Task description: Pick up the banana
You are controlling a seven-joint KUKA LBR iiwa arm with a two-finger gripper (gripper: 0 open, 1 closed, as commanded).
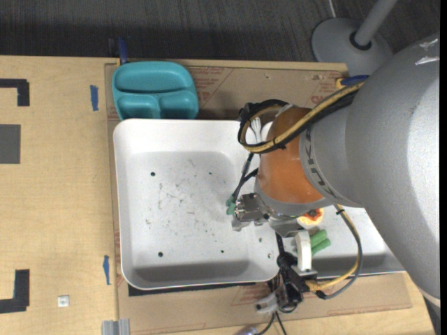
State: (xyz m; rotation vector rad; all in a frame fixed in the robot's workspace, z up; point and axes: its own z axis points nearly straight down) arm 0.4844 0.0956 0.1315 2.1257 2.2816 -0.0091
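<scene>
The grey arm with its orange band (286, 166) reaches in from the right and covers most of the right bin (370, 253). Its wrist hangs over the seam between the two bins, and the gripper (246, 213) points down there, largely hidden under the wrist. A small yellow and red patch (311, 219) peeks out from below the orange band in the right bin; I cannot tell whether it is the banana. Most of the right bin's contents are hidden by the arm.
The left white bin (140, 187) has a scuffed floor. A green piece (320, 243) and a white piece (303, 251) lie in the right bin by the wrist. A teal divided tray (155, 91) sits behind the left bin. Cables (293, 285) dangle over the front edge.
</scene>
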